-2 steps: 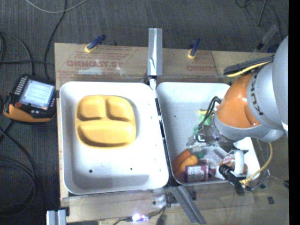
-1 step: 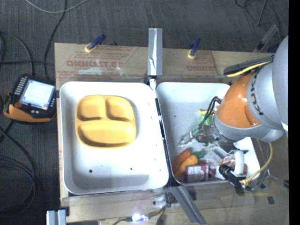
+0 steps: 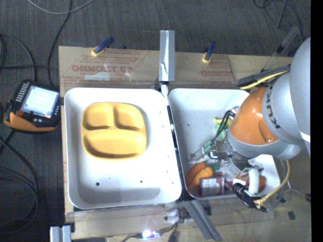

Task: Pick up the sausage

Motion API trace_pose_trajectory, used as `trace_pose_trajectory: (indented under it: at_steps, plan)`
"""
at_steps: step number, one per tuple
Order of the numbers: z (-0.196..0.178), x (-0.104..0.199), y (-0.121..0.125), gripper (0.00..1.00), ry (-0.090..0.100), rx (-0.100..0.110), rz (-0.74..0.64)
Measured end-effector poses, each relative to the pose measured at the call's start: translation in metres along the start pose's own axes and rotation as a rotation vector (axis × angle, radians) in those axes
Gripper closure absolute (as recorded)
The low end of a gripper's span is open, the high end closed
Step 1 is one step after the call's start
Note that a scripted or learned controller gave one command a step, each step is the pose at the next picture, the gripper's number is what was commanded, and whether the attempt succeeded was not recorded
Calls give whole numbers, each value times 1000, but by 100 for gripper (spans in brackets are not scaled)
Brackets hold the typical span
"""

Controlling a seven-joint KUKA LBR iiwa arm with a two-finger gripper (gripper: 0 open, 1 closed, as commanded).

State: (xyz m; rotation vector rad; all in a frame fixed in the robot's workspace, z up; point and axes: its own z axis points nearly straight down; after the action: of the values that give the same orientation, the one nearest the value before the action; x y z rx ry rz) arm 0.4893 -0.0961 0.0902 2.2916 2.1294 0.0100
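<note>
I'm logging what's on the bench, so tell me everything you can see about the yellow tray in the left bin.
The yellow tray is a rounded, squarish dish that looks like molded plastic, with three compartments: two smaller ones along the far side and one wide one nearer the camera. Nothing shows in any of them. It lies flat and right side up on the floor of the left bin, toward the far side, apart from the walls.

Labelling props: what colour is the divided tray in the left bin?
Yellow, a plain mustard shade with no pattern. The divided tray shows clearly in the camera view.
</note>
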Motion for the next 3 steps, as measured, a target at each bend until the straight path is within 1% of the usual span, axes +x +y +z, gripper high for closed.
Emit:
trace_pose_trajectory:
  at_steps: [1, 2, 3]
  plan:
    - [-10, 0, 1, 100, 0, -3, 0]
    - [-148, 56, 33, 100, 0, 16, -3]
    - [-148, 56, 33, 0, 0, 16, -3]
